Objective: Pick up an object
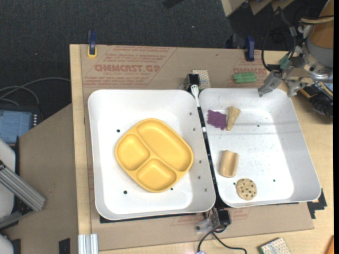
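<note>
The right bin (286, 157) holds a purple piece (216, 118) with a tan cone (232, 117) touching its right side. Nearer the front lie a tan cylinder (229, 163) and a round speckled cookie (246, 188). My gripper (278, 90) hangs over the right bin's back edge, far right of the purple piece and the cone. Its fingers (267, 83) stand open with nothing between them.
A yellow divided plate (153, 154) lies in the left bin (106, 120). A small green object (245, 78) rests on the cardboard behind the right bin, left of the gripper. Blue clamps (92, 49) hold the cardboard's back edge.
</note>
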